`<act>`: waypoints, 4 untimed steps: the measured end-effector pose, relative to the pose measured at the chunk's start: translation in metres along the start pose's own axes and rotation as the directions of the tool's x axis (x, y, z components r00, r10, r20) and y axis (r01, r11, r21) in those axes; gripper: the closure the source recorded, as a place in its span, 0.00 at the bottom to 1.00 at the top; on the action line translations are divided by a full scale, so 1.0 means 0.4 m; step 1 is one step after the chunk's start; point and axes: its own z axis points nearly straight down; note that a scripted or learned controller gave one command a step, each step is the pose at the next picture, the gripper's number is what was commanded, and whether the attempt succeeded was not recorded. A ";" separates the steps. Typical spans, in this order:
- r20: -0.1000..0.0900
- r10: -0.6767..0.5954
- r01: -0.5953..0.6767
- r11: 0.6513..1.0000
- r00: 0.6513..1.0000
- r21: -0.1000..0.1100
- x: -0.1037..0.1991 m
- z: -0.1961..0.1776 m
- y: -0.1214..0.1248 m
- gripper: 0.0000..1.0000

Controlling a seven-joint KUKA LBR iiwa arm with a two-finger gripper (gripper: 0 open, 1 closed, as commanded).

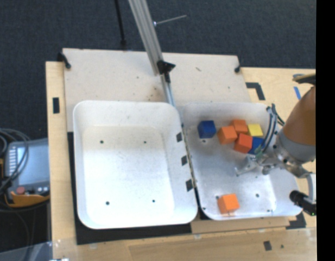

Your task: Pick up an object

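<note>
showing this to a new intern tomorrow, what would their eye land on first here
Probably the cluster of coloured blocks in the right bin, orange, yellow and blue packed near its far right side, with the gripper just in front of them. Next, one blue block apart to the cluster's left, and a lone orange block near the front edge.

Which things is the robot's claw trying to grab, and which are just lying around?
For the job:
- claw
- blue block
- cluster of orange, yellow and blue blocks
- lone orange block

Lying about:
- left bin
- metal pole
- handheld controller
</note>
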 end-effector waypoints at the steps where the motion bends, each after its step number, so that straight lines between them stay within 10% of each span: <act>1: 0.001 0.005 -0.005 1.000 1.000 -0.010 -0.002 -0.035 0.006 1.00; 3: 0.001 -0.009 0.009 1.000 1.000 -0.008 0.014 -0.224 0.004 1.00; 4: -0.001 -0.013 0.013 1.000 1.000 -0.008 0.138 -0.244 0.031 1.00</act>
